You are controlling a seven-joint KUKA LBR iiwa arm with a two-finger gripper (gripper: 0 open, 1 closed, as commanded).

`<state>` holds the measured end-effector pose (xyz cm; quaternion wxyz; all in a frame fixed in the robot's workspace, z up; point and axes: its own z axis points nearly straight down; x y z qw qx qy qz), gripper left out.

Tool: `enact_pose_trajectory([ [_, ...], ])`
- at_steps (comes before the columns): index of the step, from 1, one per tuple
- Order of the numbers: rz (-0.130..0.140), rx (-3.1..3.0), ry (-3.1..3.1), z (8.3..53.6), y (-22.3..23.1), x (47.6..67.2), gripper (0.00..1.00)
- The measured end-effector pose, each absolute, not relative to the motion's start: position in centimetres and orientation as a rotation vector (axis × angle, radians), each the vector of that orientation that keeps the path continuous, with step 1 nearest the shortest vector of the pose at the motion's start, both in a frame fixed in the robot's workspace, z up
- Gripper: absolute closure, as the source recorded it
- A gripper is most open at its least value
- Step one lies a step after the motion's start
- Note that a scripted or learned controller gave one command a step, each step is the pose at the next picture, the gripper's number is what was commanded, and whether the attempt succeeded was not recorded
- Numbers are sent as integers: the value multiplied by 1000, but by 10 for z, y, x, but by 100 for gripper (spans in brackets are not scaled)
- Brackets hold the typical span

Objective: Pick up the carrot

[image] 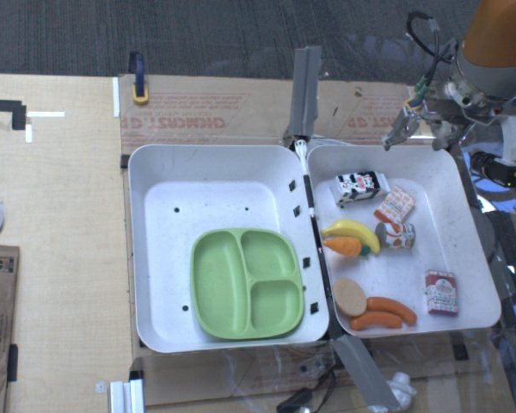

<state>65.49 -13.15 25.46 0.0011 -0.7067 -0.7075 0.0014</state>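
The carrot (343, 246), orange with a green end, lies on its side in the right bin (464, 231) near the bin's left wall. It touches a yellow banana (354, 230) just behind it. My gripper (417, 134) hangs over the far rim of the right bin, well behind and to the right of the carrot. Its fingers are spread open with nothing between them.
In the right bin also lie a cow-patterned carton (359, 186), a red-and-white packet (396, 204), a small can (397, 236), a red box (441, 292), a tan disc (350, 297) and two orange sausages (384, 312). The left bin (155, 231) holds a green divided plate (248, 282).
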Motion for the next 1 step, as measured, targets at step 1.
enact_pose_trajectory([
  [1,4,-2026,-2398,204,-100,626,0],
])
